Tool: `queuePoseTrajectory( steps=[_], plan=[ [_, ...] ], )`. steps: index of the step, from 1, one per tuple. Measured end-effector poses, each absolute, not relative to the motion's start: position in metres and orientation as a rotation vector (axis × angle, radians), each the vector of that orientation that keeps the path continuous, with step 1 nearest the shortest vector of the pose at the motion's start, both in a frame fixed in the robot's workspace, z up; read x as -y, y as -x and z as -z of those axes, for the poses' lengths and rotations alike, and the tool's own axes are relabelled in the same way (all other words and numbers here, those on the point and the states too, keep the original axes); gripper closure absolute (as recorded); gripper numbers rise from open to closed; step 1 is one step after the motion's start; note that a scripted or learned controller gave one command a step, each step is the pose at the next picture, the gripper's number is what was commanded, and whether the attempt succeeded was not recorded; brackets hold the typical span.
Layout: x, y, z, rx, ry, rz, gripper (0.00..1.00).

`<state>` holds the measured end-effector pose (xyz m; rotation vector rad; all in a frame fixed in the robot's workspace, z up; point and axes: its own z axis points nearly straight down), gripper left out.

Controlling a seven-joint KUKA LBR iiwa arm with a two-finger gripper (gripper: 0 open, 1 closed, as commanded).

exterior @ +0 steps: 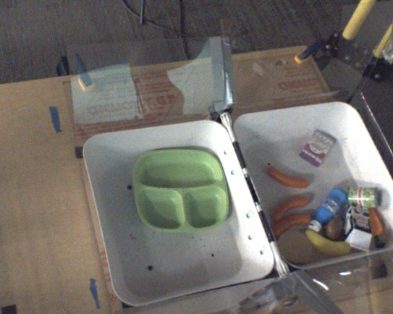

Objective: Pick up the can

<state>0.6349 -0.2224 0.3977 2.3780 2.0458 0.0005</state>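
The can (361,198) is green and white. It lies on its side in the right bin (380,154), close to the wall on the side my arm comes in from. So for my pincer it is one of the first things in reach.

It is in a crowd. A blue bottle (330,207) lies just beside it, on the side far from where I come in, and the two look like they touch. A black and white carton (356,227) and a carrot (375,222) sit just below the can. A yellow banana (329,244) lies a bit farther off, next to a round brown thing (295,246). Some sausages (290,208) and a little purple box (317,148) are well apart from the can. The green plate (181,188) is in the left bin (124,258), across the middle wall.

I think the job is at its very start. The can is not picked up yet; it rests on the bin floor. I cannot tell if my pincer is apart or together.

Next, I think I must bring my pincer over the can and come straight down. My fingers should go on the can's round sides, not its ends. There is little room, so I could bump the bottle or the carton, and the can may roll.
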Motion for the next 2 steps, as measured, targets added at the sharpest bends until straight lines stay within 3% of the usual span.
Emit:
queuePoseTrajectory(
  steps=[2],
  plan=[
    [0.205, -0.635, -0.435, -1.913, -2.487, -0.001, 1.00]
  ],
)
